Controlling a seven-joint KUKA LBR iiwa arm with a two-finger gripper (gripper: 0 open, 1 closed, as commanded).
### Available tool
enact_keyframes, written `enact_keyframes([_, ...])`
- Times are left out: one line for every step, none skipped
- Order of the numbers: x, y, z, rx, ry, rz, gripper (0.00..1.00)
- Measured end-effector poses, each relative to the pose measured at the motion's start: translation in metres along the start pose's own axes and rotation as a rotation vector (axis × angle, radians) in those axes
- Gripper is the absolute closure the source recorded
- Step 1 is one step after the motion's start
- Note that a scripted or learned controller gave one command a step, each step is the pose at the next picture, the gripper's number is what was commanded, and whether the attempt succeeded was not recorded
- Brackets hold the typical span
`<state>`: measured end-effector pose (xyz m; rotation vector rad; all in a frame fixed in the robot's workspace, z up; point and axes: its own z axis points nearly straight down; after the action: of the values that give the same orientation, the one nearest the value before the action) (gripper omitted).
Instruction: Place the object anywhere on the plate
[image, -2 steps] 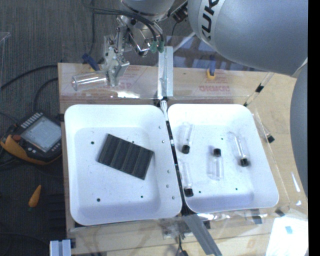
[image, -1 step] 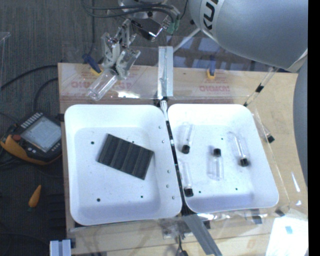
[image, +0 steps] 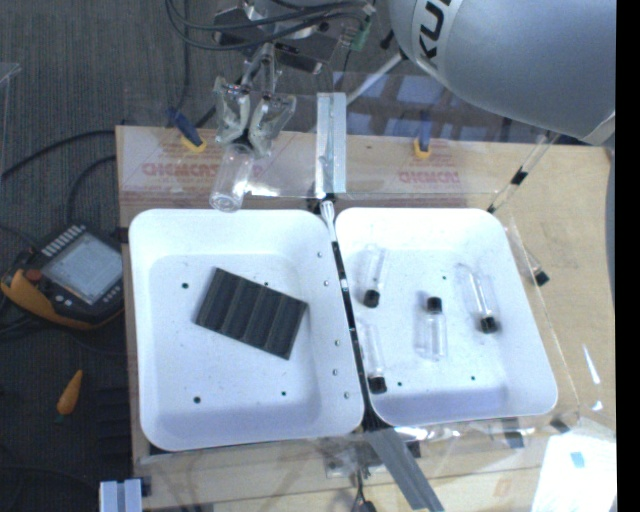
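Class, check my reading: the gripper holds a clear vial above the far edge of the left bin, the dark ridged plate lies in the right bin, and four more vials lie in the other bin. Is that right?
One detail is wrong. The camera view shows the dark ridged plate lying in the left bin, not the right. The rest stands: the gripper holds a clear vial above that bin's far edge, and the four more vials lie in the right bin.

A single fixed camera looks down at a slant from above the bench (image: 560, 250), taking in both white bins: the left bin (image: 150, 330) toward nine o'clock, the right bin (image: 520, 330) toward three. The arm (image: 500, 45) looms nearest, probably blurred, at one o'clock.
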<state>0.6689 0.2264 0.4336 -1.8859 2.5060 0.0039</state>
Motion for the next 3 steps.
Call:
enact_keyframes([0.007, -0.002, -0.001, -0.002, -0.003, -0.702, 1.00])
enact_keyframes([-0.008, 0.003, 0.001, -0.004, -0.005, -1.273, 1.00])
enact_keyframes([-0.008, 0.003, 0.001, -0.005, -0.005, -1.587, 1.00])
